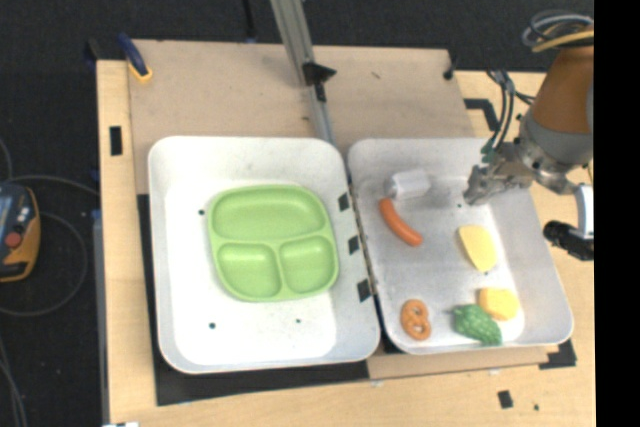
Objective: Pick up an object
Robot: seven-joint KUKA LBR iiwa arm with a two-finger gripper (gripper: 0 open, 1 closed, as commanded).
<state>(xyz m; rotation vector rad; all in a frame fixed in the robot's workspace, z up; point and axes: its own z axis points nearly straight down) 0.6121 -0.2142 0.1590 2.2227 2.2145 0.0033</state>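
Gripper (478,187) poised over the right bin (440,160) near its far right rim; whether it is clenched cannot be told. Open floor lies mid-bin. Contents: one orange sausage (400,221), one grey cylinder (410,183), two yellow pieces (478,247), one pretzel (415,318), one green vegetable (477,324).

You have two white bins on the desk (240,85), a left bin (180,315) and a right bin (440,160). In the left bin you have one green plate (270,240), split into three compartments. In the right bin you can count six small things: one grey cylinder (410,183), one orange sausage (400,221), one pretzel (415,318), one green broccoli piece (476,323), and two yellow pieces, an upper one (478,247) and a lower one (498,303).
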